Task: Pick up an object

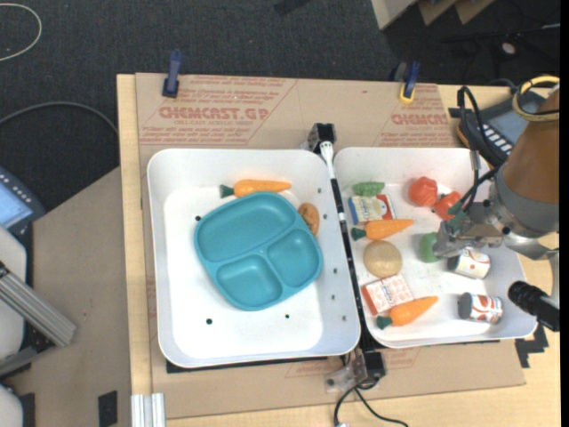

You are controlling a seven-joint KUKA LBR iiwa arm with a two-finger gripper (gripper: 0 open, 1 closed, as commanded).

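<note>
Over right bin [418, 157] — gripper [455, 241] low among toy food, beside green piece [429, 248]; grip state unclear.

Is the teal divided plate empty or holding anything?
Empty: the teal plate shows three bare compartments. A carrot lies outside it, beside its far rim.

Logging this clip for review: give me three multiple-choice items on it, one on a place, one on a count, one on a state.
1. Where does the teal divided plate lie?
A. left bin
B. right bin
C. on the cardboard

2. How many toy carrots lie in the right bin?
A. none
B. two
C. four

3. Where is the pincer?
A. over the left bin
B. outside both bins
C. low over the right bin

Key: 1 A, it sits in the left bin; 2 B, one carrot mid-bin, another near the front; 3 C, it hangs among the right bin's toys.
</note>
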